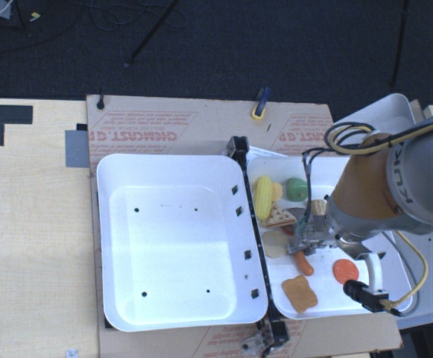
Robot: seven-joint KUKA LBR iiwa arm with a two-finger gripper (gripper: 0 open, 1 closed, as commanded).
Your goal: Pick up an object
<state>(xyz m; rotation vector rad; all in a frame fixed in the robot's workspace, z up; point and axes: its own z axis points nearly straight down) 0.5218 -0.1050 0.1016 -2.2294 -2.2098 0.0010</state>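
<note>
The right bin (276,304) holds several toy foods: a yellow corn cob (264,197), a green ball (296,189), a wedge like a sandwich slice (279,216), a small orange carrot-like piece (304,265), a red-orange round piece (345,271) and a tan bread-like piece (299,293). My gripper (304,243) reaches down into the middle of this bin, right above the carrot-like piece and beside the wedge. The arm's wrist hides much of the bin's right half.
The left bin (112,200) lies beside it, the two divided by a black clamp strip (250,230). Both rest on a cardboard sheet (171,129). A blue and yellow clip (261,104) sits at the cardboard's far edge. Cables loop over the arm.
</note>
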